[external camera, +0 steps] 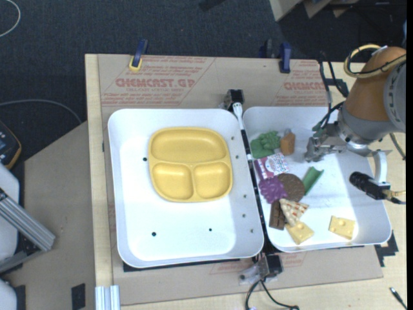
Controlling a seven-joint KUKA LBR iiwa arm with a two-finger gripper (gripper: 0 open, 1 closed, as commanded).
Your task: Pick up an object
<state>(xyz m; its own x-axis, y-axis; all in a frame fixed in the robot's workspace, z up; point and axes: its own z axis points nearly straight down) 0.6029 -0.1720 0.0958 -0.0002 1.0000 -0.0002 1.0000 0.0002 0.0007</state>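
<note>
Left bin (pixel 129 173): one yellow divided plate (pixel 190 162), lying flat, apart from the food; right bin (pixel 368 205): toy food heaped along its left half, namely green lettuce (pixel 264 143), purple grapes (pixel 271 188), brown patty (pixel 292 186), pizza slice (pixel 294 208), with a cheese wedge (pixel 341 227) lying alone nearer the front, probably the easiest pick. Gripper (pixel 317 148): low over the right bin's rear, just beside a small orange piece (pixel 287 141); nothing visible between its fingers, opening not discernible.
</note>
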